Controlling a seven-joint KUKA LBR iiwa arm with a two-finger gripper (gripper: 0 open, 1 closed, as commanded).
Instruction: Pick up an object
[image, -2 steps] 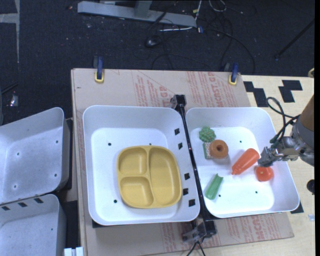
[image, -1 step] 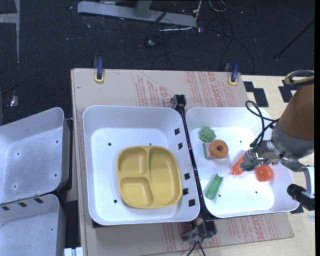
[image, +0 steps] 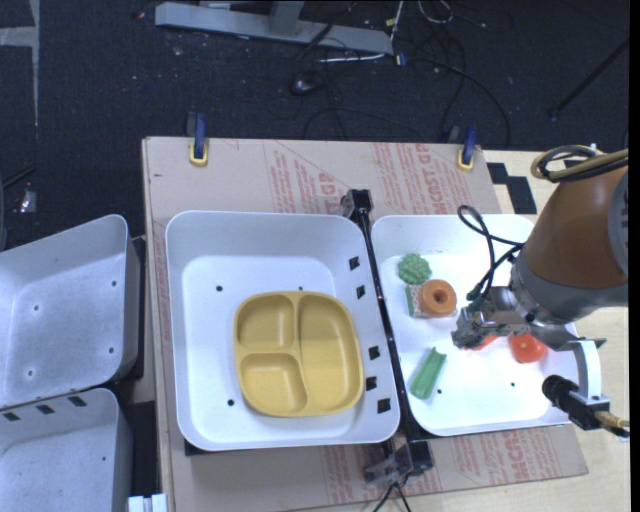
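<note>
Gripper: seen low in the right bin, reaching in from the right; the grey arm with its orange band is carried above it.
Jaws: whether they are spread or closed cannot be told; the fingertips are lost in dark metal and cable.
Red object: found just to the right of the jaws, with a red sliver visible right below them; whether it is touched or gripped cannot be told.
Orange ring: placed just up and left of the jaws, resting on a small tan block.
Green bumpy piece: set farther up and left of the jaws, beside the ring.
Green stick: laid down and left of the jaws, tilted, near the bin's left wall.
Right bin: white and shallow; the jaws and all the small objects are contained in it.
Left bin: well to the left of the jaws, past the divider.
Yellow tray: three compartments, lying flat in the left bin, well apart from the jaws.
</note>
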